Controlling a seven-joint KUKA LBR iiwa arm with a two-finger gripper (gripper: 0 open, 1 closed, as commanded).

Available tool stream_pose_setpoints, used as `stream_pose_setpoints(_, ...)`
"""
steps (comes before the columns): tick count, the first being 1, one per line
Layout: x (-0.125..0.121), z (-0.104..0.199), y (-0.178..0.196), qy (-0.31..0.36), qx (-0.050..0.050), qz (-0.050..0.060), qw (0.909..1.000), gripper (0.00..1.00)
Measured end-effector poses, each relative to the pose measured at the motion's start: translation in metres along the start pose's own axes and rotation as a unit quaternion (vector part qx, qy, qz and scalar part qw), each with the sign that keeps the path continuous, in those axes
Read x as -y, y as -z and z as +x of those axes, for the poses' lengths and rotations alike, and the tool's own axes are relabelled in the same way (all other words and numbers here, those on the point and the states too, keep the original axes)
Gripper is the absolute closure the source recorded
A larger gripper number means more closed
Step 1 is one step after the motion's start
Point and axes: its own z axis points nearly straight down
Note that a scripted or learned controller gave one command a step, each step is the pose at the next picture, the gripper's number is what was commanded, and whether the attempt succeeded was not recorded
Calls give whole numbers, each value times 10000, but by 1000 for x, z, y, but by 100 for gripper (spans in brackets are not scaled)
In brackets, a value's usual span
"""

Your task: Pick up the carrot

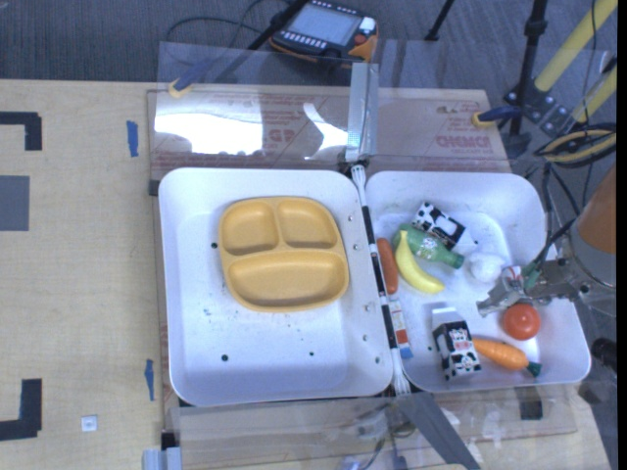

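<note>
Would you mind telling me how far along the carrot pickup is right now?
Nothing looks done yet: the carrot lies on the right bin's floor near the front wall. The gripper is over that bin, above the tomato. Reaching, grasping and lifting the carrot all remain.

1. The carrot [502,353] is orange, tapered, with a small green stub at its thick end.
2. It lies flat, tip towards ten o'clock, stub towards four o'clock.
3. It rests at the right bin's five o'clock corner.

Carrot [502,353] in right bin [563,365], gripper [511,290] above tomato [521,320].
</note>
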Motion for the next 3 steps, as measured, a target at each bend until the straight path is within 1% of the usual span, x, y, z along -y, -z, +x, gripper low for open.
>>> stream_pose_setpoints(1, -1, 0, 8, -3, 6, -3, 10000, 100)
stream_pose_setpoints(2, -1, 0, 8, -1, 6, -2, 10000, 0)
stream_pose_setpoints(3, 0, -9, -53, -54, 6, -11, 10000, 0)
